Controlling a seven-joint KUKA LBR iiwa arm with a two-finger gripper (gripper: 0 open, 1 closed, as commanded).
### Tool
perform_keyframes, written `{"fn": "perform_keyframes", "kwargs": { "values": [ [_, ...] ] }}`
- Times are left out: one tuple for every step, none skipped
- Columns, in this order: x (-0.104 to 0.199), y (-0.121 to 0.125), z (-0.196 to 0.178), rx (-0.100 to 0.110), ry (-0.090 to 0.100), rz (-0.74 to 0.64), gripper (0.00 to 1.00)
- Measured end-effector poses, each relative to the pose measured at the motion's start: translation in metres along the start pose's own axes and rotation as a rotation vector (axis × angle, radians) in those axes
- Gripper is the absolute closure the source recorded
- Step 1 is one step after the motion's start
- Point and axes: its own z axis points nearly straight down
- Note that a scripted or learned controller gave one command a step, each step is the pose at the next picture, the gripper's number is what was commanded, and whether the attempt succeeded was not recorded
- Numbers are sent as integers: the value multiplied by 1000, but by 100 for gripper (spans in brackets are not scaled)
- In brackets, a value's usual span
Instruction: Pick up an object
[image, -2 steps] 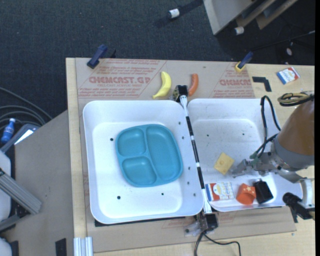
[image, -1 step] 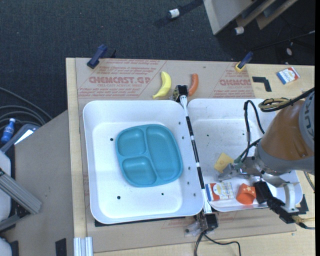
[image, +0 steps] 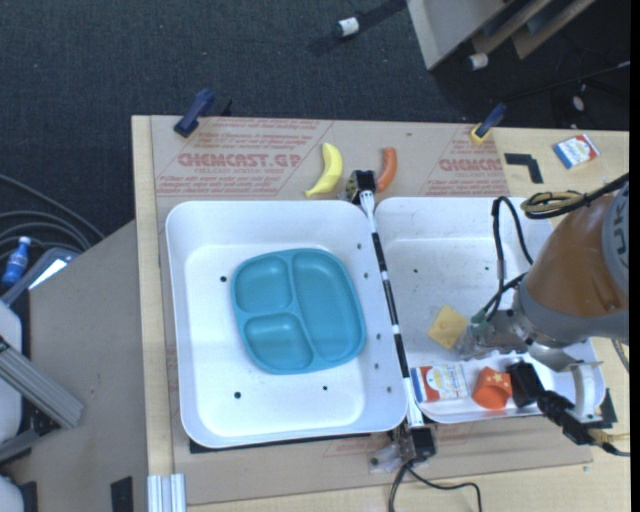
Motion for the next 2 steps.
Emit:
{"fn": "perform_keyframes", "kwargs": {
  "values": [
    [0,0,-10,-1,0,0,100],
    [0,0,-19,-2,-1,1,100]
  ]
}}
